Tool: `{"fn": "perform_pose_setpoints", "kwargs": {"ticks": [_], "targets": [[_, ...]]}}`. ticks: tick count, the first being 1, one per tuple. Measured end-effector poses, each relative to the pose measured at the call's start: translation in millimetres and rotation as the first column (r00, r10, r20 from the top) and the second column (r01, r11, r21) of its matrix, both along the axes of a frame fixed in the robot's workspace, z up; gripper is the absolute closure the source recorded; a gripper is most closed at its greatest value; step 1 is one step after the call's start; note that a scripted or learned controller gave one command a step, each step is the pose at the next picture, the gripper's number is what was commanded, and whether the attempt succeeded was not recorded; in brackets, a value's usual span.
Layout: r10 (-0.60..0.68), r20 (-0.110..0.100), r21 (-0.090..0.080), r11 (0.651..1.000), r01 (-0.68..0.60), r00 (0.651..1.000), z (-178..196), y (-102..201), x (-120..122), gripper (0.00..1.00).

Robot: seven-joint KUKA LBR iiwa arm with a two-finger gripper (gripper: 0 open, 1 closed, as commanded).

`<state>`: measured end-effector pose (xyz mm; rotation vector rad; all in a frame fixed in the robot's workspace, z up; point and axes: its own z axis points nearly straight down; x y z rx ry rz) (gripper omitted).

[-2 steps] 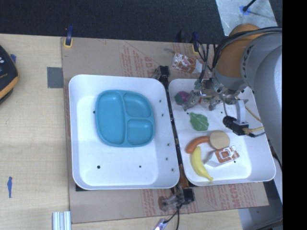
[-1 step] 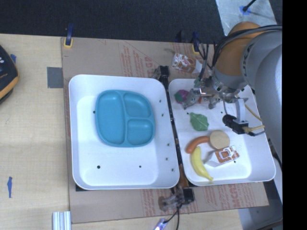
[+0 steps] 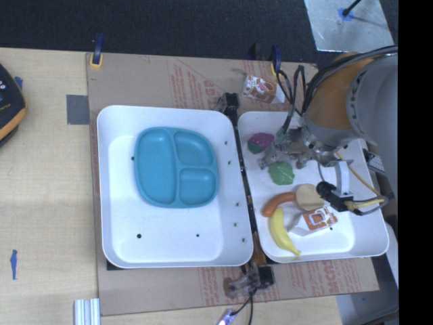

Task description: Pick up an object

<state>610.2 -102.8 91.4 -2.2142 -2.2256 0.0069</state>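
My gripper [image 3: 285, 156] hangs over the upper left part of the right bin [image 3: 369, 246], just above a green toy [image 3: 281, 174] and to the right of a purple toy [image 3: 260, 142]. Lower in the same bin lie an orange-red sausage [image 3: 276, 203], a tan bread-like piece [image 3: 308, 196], a yellow banana [image 3: 281, 233] and a white and orange packet [image 3: 319, 220]. The grey arm with its orange band [image 3: 331, 103] covers the bin's upper right part.
The left bin [image 3: 169, 246] holds a blue divided plate [image 3: 177, 166]. A small wrapped packet [image 3: 260, 89] lies on the cardboard behind the right bin. Cables [image 3: 352, 202] loop from the wrist over the right bin. A dark and yellow device [image 3: 8, 107] sits at the far left.
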Motion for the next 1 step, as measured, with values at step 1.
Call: {"fn": "perform_pose_setpoints", "kwargs": {"ticks": [1], "targets": [[0.004,-0.027,0.006,1.0,-0.004,1.0,-3.5,-11.8,40.4,0.0]]}}
